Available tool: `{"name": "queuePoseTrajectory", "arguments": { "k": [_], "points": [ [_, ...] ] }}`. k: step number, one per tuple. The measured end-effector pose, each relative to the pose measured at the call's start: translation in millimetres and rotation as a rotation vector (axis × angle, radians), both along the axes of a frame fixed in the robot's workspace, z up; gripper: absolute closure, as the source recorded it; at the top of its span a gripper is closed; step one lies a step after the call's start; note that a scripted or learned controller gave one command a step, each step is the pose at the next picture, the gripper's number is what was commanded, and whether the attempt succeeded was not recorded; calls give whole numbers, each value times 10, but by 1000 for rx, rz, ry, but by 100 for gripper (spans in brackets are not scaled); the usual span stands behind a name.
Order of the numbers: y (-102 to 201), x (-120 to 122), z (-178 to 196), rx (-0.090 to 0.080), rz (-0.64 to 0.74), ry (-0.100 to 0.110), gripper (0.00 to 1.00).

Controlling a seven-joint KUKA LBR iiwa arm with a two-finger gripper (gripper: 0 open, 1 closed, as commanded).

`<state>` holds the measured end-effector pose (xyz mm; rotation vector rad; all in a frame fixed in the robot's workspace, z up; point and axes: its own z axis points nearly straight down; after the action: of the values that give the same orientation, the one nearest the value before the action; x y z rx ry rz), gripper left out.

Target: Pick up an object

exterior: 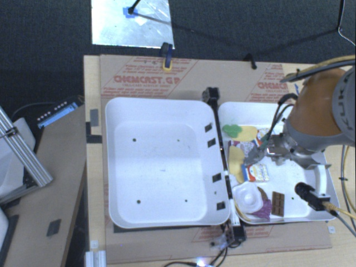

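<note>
The grey metal gripper (257,152) is hanging low over a red-and-white packet (257,173) in the right shallow white bin (261,109). Nothing is lifting yet, and I cannot tell whether its grip is open or closed.

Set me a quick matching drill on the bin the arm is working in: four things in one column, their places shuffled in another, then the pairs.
Things:
1. green rounded lump
2. brown rectangular block
3. white round plastic cup
4. pincer

Places in the right-hand white bin, as the camera view shows it:
A. lower left corner
B. over the middle
C. upper left part
D. near the lower edge, right of the cup

Pairs: 1-C, 2-D, 3-A, 4-B.
</note>
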<state>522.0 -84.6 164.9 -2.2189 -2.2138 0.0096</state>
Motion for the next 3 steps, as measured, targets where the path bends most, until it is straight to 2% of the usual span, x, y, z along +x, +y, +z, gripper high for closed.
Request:
{"name": "queuePoseTrajectory", "arguments": {
  "k": [1,2,3],
  "points": [
    [-300,-375,-835,0,-2,-5,0],
    [-281,-335,-692,-1,4,-15,100],
    [19,295,-420,0,11,-18,100]
  ]
}}
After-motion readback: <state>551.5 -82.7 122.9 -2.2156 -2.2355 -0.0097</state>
